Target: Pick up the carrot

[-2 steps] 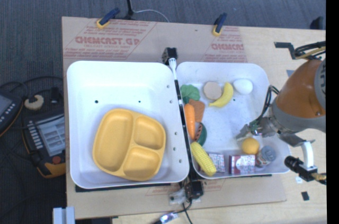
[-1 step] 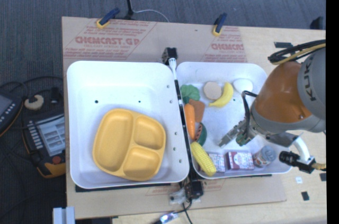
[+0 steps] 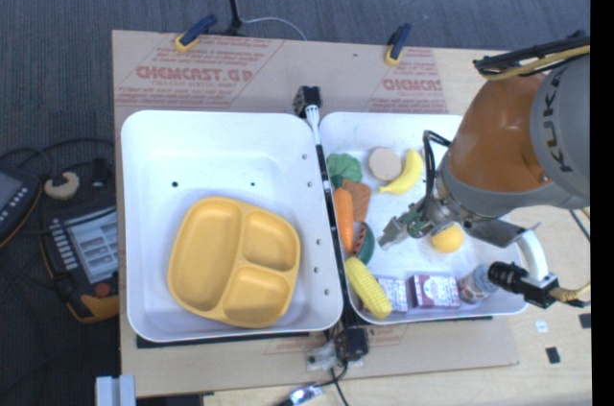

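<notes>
The carrot [image 3: 344,217] is orange and lies lengthwise along the left wall of the right bin [image 3: 384,122], next to an orange-brown piece [image 3: 359,199] and a green leafy piece [image 3: 343,168]. My gripper [image 3: 399,228] hangs over the middle of the right bin, a little to the right of the carrot, with its fingers spread open and nothing between them. The arm's grey and orange wrist [image 3: 499,150] covers the bin's right part.
In the right bin lie a corn cob [image 3: 367,287], a banana [image 3: 407,172], a round beige piece [image 3: 385,164], a yellow lemon [image 3: 446,239] and small packets [image 3: 422,291]. The left bin [image 3: 163,145] holds a yellow divided plate [image 3: 235,260].
</notes>
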